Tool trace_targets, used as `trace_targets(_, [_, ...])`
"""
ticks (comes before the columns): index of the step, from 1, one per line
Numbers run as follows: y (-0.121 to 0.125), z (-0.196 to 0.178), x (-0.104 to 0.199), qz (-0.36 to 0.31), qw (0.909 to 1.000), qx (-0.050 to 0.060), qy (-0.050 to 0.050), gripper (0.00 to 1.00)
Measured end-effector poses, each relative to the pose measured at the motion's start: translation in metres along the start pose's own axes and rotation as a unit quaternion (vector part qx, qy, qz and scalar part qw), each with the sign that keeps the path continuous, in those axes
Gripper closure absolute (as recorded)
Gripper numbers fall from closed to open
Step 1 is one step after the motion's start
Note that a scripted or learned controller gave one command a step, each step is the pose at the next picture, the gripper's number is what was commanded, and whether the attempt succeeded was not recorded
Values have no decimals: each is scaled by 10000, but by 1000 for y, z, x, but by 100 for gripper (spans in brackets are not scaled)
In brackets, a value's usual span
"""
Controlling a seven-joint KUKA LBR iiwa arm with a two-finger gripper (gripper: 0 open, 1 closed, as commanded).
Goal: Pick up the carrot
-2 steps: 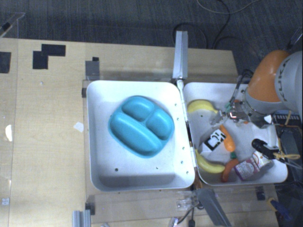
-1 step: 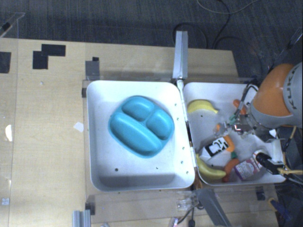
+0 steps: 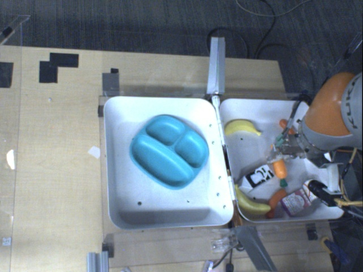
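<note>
In the right bin (image 3: 244, 152) lies a small orange carrot (image 3: 279, 169), near the bin's middle right. My gripper (image 3: 285, 146) hangs just above and behind it, reaching in from the right under the orange-banded wrist (image 3: 334, 109). The carrot sits at the gripper's lower tip, and I cannot tell whether they touch. A small black piece (image 3: 283, 182) lies just in front of the carrot.
The right bin also holds a yellow banana (image 3: 243, 128) at the back, a second banana (image 3: 252, 203) at the front, a black-and-white block (image 3: 261, 176), an orange-red piece (image 3: 277, 198) and a purple packet (image 3: 295, 203). A blue divided plate (image 3: 169, 150) lies in the left bin (image 3: 122, 208).
</note>
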State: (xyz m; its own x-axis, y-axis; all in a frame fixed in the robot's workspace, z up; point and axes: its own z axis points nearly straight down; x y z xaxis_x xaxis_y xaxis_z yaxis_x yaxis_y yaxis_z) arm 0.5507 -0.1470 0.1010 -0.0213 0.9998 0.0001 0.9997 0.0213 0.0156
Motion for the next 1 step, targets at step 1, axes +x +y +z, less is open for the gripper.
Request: trace_targets(1, [20,-116,26,707,9975,45,-10,100])
